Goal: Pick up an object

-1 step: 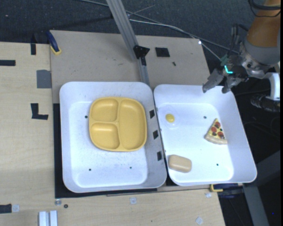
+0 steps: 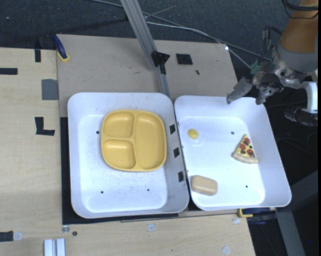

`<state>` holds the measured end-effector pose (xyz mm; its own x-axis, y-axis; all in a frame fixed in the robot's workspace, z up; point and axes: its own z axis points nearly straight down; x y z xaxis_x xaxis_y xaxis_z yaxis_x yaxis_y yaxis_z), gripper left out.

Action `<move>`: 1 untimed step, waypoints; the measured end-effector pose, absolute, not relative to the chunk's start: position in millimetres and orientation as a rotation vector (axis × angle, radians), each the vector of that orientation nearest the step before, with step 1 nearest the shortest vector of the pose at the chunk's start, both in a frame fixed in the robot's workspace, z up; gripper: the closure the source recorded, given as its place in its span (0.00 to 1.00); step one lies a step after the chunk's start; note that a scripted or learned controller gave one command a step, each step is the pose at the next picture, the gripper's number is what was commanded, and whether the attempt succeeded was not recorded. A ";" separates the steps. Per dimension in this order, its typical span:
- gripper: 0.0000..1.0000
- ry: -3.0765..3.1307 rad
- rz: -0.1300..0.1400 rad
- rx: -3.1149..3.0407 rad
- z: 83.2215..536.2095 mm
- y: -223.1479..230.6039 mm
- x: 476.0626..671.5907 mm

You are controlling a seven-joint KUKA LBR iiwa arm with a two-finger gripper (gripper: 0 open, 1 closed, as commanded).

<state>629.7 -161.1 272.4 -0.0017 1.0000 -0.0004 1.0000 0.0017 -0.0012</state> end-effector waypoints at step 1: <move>0.00 -2.220 0.007 -2.218 228.5 -163.0 628.4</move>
